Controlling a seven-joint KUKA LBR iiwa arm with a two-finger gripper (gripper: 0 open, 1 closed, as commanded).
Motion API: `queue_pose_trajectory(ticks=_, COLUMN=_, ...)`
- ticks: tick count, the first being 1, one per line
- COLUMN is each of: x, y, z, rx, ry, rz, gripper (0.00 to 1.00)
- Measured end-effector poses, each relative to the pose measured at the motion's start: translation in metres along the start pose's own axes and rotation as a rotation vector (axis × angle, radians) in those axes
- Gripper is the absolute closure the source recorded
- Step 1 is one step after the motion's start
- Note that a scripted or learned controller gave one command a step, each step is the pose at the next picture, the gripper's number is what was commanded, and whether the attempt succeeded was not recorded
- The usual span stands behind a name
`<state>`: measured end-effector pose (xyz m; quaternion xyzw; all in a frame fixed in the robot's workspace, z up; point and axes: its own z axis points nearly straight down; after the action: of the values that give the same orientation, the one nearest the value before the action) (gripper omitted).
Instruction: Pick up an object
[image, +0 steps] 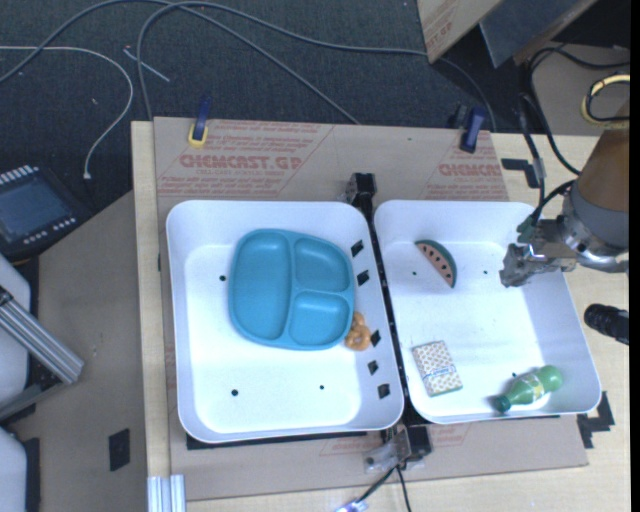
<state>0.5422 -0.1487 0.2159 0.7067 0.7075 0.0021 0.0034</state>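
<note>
The pincer (516, 266) hovers over the right bin (480, 330), near a watermelon slice (438, 262). Whether it is parted or closed, I cannot tell.

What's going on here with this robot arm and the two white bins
A robot arm reaches in from the right, its gripper over the upper right part of the right bin. Nothing is visibly held. That bin holds a watermelon slice, a small patterned packet and a green bottle. The left bin holds a blue divided plate with a small orange item beside it.
</note>
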Motion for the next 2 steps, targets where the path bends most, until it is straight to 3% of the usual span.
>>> queue_pose_trajectory(ticks=1, x=-0.003, y=-0.002, z=-0.064, rx=0.000, ry=0.000, rz=0.000, gripper=1.00)
queue_pose_trajectory(ticks=2, x=0.052, y=-0.002, z=-0.057, rx=0.009, ry=0.005, rz=-0.005, gripper=1.00)
